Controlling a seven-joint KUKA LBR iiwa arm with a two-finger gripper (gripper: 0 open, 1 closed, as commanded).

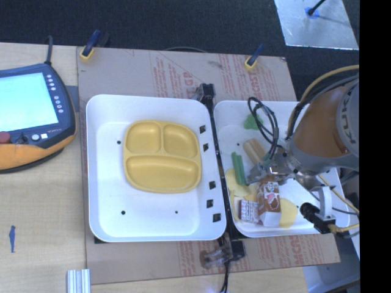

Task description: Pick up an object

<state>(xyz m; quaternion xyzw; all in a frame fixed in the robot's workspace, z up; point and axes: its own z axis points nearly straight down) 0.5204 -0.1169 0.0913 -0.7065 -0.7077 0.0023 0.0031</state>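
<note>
Objects for the pick sit in the right bin (227, 112), lower right of centre of the frame. Gripper (269, 171) is down among them, just above a brown-and-white packet (269, 199); jaw state can't be told, wrist and cables block the tips. Nothing visibly between them.

Around the gripper: a green stick-like item (237, 168) just left of it, lying roughly top to bottom. A tan cylinder (253, 148) up and left, tilted. A small green piece (252, 122) further up near the bin's top wall. Yellow pieces: one (233, 179) at the bin's left wall under the green stick, another (287, 214) at lower right touching the packet. A small red-and-white wrapper (247, 210) sits left of the packet, near the bottom wall.

Black cable loop (263, 118) hangs off the wrist over the upper part of the bin. Arm (324, 130) comes in from the right edge, grey with orange band, covering the bin's right side.

Left bin (101, 163), centre of frame, holds a yellow divided tray (162, 156), three compartments, lying flat in the upper half.

Both bins rest on a cardboard sheet (183, 72) clamped at its top corners. A teach pendant (33, 118) with lit screen sits at the left edge on the wooden bench (36, 224).
</note>
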